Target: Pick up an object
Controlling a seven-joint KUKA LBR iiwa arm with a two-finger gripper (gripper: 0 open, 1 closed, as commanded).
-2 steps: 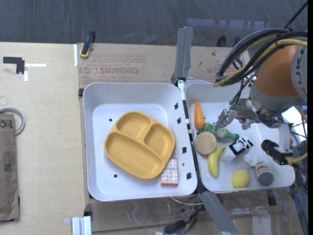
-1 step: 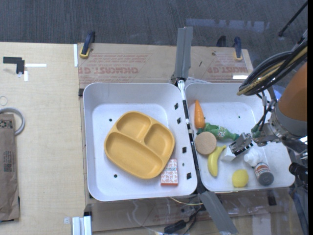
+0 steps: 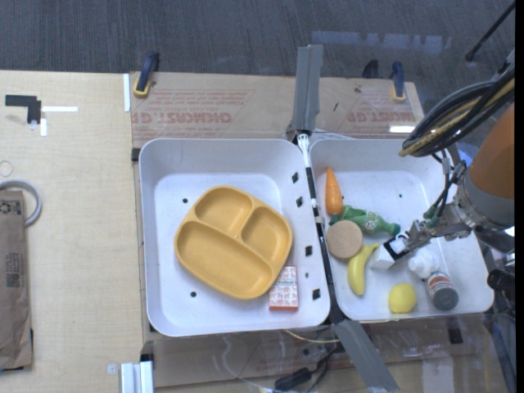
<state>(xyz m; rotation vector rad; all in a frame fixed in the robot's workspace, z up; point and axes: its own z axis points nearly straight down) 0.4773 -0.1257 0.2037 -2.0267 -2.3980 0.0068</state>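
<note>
The right bin (image 3: 385,174) holds an orange carrot (image 3: 333,191), a green leafy toy (image 3: 366,219), a round tan disc (image 3: 345,238), a yellow banana (image 3: 358,270), a lemon (image 3: 402,298) and a white bottle with a grey cap (image 3: 435,280). My gripper (image 3: 401,245) is low in this bin. It is just right of the banana's upper end and above the lemon, and the bottle lies close beneath the wrist. Nothing is seen lifted off the bin floor.
The left bin (image 3: 164,211) holds a yellow divided plate (image 3: 233,242) and a small red and white box (image 3: 284,290) by its right wall. Cardboard (image 3: 221,105) lies behind the bins. A brown paper bag (image 3: 12,277) lies on the bench at far left.
</note>
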